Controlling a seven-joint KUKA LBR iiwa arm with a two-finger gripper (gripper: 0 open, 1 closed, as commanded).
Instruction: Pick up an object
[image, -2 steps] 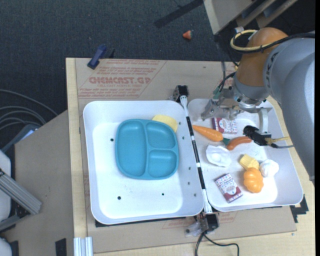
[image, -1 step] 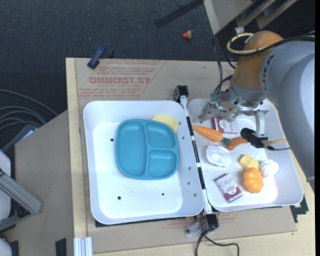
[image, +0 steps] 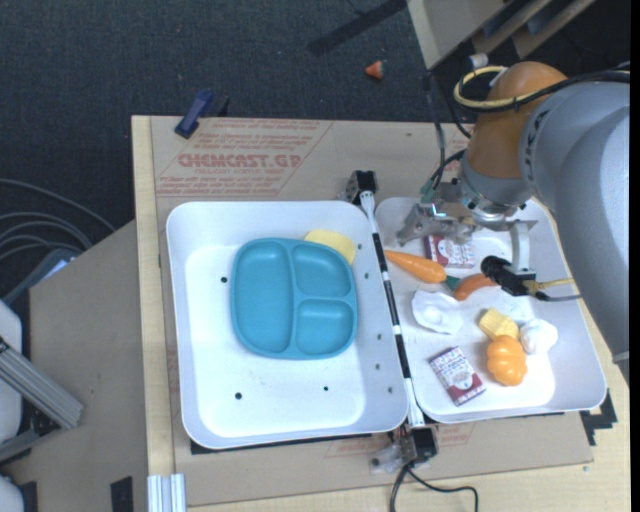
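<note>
The task names no particular object, so the likely target is what lies under the gripper (image: 447, 228): a small red and white packet (image: 453, 250) at the far end of the right bin (image: 580, 390). The gripper is low over this packet, at its far edge or touching it; I cannot tell which. Whether the gripper is spread or pressed together I cannot tell, because the wrist hides it from above. Nothing is visibly held.

Just beside the packet, toward the divider, lies a carrot (image: 415, 265), and a second orange piece (image: 470, 287) lies near its front edge. Further to the front are a white piece (image: 433, 310), a yellow block (image: 497, 323), an orange fruit (image: 506, 361) and another red packet (image: 457, 374). The left bin (image: 200, 400) holds a blue divided plate (image: 293, 297) with a yellow object (image: 335, 243) half hidden behind it.

In my judgement the step in hand is the reach, with the grasp not yet confirmed. The next move calls for closing firmly on the packet and lifting straight up. The packet looks flat, so it may slip, and the carrot is close enough to be pushed or caught together with it.
</note>
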